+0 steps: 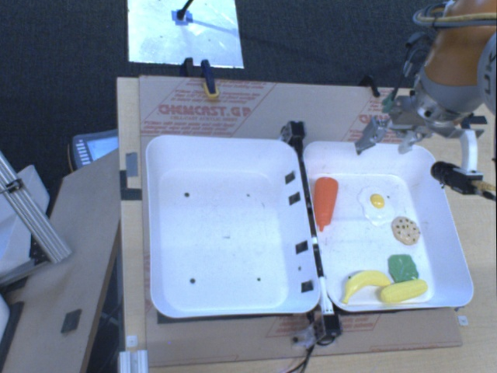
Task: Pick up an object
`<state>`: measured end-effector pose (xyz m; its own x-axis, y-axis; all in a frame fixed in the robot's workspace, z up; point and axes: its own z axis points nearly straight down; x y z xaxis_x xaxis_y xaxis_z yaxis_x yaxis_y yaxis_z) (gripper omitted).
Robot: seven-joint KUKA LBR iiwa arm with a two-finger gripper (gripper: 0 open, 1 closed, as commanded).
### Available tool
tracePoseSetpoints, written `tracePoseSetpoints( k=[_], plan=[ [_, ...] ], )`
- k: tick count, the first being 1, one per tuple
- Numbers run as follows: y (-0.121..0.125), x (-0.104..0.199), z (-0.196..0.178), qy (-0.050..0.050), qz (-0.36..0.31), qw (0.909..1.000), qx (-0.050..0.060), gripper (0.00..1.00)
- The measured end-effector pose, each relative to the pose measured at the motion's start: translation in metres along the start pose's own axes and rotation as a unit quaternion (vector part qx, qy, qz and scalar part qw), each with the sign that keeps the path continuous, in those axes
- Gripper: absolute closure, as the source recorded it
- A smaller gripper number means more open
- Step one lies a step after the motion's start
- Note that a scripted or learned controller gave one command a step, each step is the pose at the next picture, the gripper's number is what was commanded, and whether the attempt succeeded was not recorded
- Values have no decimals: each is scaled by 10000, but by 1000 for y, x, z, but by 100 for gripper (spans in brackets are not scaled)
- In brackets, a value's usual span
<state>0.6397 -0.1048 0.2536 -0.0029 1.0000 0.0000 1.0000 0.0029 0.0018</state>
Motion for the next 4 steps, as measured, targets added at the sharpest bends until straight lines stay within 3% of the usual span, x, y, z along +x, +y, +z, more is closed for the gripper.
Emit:
tracePoseSetpoints(
  k=[1,2,3,4],
  plan=[
    [20,34,-125,-6,-27,10000,-80,0],
    [26,116,-257,14,-48,10000,-85,0],
    [-16,197,-284,21,-48,10000,-22,0],
    [-15,191,-294,2,-23,10000,-24,100]
  ],
)
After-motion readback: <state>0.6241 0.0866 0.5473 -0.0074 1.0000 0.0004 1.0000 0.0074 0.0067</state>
